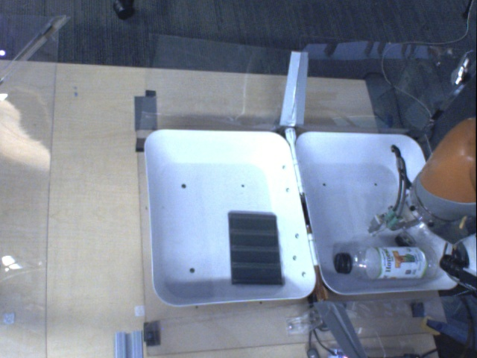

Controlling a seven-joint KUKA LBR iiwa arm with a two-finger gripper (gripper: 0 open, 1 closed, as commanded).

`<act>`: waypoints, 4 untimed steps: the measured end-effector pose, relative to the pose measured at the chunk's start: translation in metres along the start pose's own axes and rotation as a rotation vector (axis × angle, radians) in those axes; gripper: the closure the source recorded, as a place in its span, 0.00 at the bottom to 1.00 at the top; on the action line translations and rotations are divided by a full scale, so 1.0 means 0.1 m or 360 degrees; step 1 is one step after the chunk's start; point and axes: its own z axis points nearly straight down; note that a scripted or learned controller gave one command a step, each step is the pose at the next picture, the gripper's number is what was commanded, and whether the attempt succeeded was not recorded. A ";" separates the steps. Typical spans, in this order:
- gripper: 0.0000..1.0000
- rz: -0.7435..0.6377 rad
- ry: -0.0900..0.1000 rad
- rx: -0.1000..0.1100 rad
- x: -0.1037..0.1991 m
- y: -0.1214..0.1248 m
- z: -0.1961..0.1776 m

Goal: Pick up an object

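Two shallow white plastic bins are sitting side by side on the pale wooden bench (pixel 89 222). A black ribbed rectangular block (pixel 255 247) is lying in the left bin (pixel 168 200), toward its near right part. A clear plastic bottle with a black cap (pixel 381 262) is lying on its side along the near edge of the right bin (pixel 335 170), cap pointing left.

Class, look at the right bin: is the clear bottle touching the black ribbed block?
Apart. The camera view shows the bottle lying in the right bin and the block in the left bin, rims between them.
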 end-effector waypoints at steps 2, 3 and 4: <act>0.00 -0.0216 0.0004 0.0004 0.84 0.18 0.11; 0.00 0.0670 0.0008 0.0029 0.73 0.27 -0.11; 0.00 0.0475 0.0006 0.0020 0.24 1.43 0.17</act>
